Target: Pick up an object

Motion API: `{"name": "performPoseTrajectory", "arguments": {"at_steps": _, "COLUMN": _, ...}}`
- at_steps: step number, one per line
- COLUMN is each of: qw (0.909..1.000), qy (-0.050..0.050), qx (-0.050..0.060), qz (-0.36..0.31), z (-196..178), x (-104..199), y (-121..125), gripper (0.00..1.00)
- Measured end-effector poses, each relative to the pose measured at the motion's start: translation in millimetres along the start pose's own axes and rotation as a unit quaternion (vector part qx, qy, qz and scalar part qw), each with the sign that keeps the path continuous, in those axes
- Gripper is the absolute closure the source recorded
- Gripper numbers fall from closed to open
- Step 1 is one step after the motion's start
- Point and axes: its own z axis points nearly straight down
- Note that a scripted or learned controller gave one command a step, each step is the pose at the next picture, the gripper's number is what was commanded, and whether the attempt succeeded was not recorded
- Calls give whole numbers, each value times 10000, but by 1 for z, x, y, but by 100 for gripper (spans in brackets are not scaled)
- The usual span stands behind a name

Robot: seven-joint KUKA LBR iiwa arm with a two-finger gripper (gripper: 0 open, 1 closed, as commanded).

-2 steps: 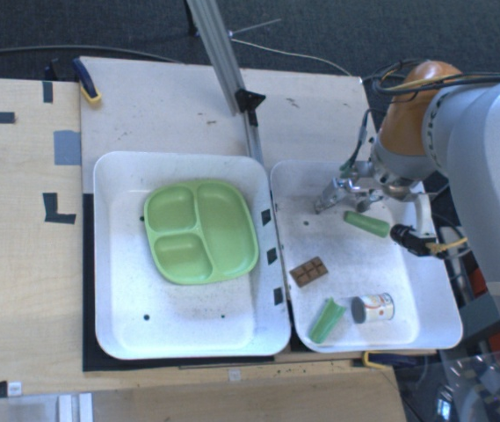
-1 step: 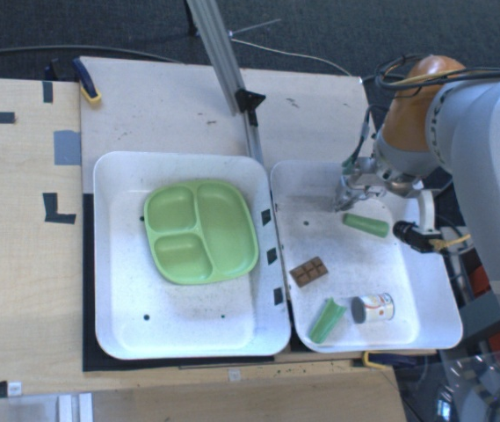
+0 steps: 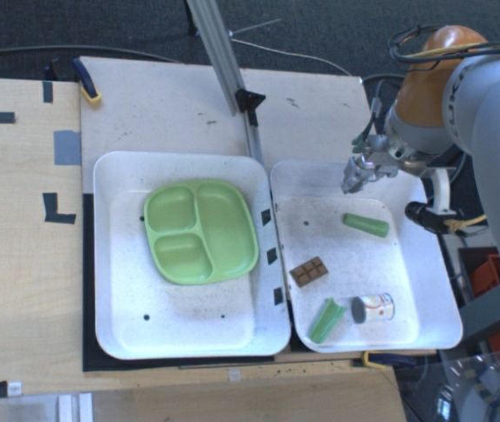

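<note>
While hovering over the right bin's point(image 3: 425, 323) far edge, gripper point(image 3: 356, 179) grasping nothing; fingers' state not discernible. Approach step, by the look of it. Nearest candidate: green cylinder point(image 3: 366, 225), just below. Next calls for descending and centring over it.

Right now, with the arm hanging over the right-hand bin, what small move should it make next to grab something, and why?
Probably a short drop toward the green stick. The tool sits over the far edge of the right bin, and that stick lies just below it in the picture, apart from the brown bar and the small jar. It looks like the nearest thing with room around it.
</note>
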Motion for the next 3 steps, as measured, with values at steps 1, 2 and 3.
{"name": "performPoseTrajectory", "arguments": {"at_steps": 1, "qw": 10000, "qy": -7, "qx": -6, "qz": 4, "z": -60, "x": -8, "y": 4, "gripper": 100}}
{"name": "performPoseTrajectory", "arguments": {"at_steps": 2, "qw": 10000, "qy": -2, "qx": 2, "qz": 4, "z": -103, "x": -5, "y": 7, "gripper": 100}}
{"name": "performPoseTrajectory", "arguments": {"at_steps": 3, "qw": 10000, "qy": 2, "qx": 35, "qz": -8, "z": -89, "x": 43, "y": -2, "gripper": 100}}
